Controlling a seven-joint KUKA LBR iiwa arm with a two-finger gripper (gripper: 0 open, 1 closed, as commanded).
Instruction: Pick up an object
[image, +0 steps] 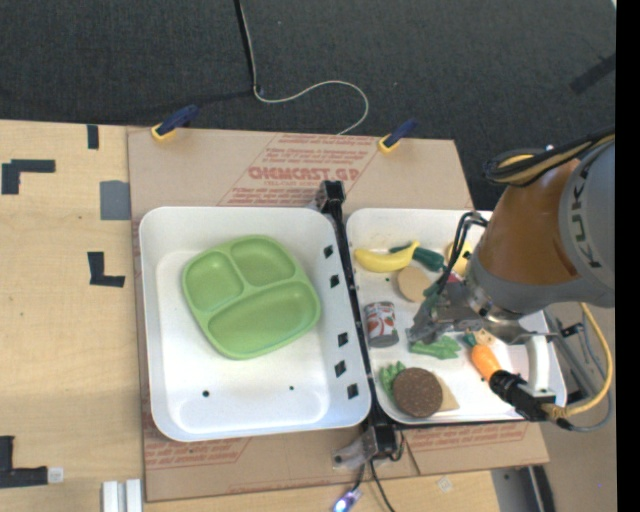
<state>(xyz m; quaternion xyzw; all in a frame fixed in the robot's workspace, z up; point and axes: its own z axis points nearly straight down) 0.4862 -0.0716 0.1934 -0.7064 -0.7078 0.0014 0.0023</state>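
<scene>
White plastic forms both shallow bins on the bench, seen from above at a slant. Left bin (170, 330): it holds a green divided plate (250, 295), three compartments, lying slightly towards the far side of the floor. Right bin (372, 222): it holds the loose objects. A yellow banana (385, 258) lies at the far left of this bin, with a dark green piece (428, 257) just to its right and a pale round disc (411, 286) just nearer. A small red-and-white can (380, 323) lies near the bin's left wall. A brown round cookie-like piece (417, 391) sits at the near edge, with a green leafy item (389, 376) touching its left side. A flat green item (435, 349) and an orange carrot-like piece (484, 359) lie towards the middle right.

Arm (545, 240), grey with an orange band, reaches in from the right over the right bin. Gripper (432, 322): lowered to the bin floor, just above the flat green item and right of the can. Whether the fingers are spread or closed cannot be told, nor whether anything sits between them.
</scene>
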